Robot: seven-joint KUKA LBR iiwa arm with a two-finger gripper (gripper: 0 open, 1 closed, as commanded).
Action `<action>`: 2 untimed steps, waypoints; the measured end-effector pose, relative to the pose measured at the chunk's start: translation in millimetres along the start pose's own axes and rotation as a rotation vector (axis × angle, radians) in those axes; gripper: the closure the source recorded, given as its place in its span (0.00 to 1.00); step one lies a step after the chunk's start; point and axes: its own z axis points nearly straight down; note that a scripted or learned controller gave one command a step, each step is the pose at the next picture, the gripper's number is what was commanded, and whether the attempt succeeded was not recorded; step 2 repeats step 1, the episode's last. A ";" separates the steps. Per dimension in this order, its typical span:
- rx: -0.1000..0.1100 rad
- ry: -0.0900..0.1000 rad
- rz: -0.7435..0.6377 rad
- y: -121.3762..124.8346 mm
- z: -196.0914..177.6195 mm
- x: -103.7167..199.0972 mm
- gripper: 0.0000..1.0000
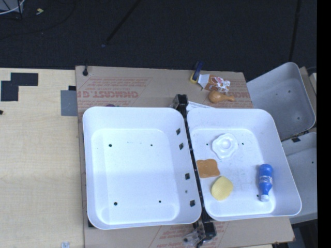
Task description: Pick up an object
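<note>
The right bin (279, 138) holds a white fried-egg toy (225, 145) near its middle. A brown toast-like slab (208, 168) lies by the bin's left wall. A yellow lump (222, 188) sits just below the slab. A blue bottle with a white cap (265, 181) lies near the right wall, cap toward the front.
The left bin (93, 138) sits beside the right one, joined by a black clip strip (187, 159). Behind the bins on the cardboard sheet lie an orange toy (220, 96), a small printed packet (216, 81) and a blue-yellow item (196, 72). A grey metal plate (284, 97) stands at right.
</note>
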 end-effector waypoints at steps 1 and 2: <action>0.001 0.001 -0.001 0.1 0.4 0.2 0.00; 0.001 0.001 -0.001 0.1 0.4 0.2 0.00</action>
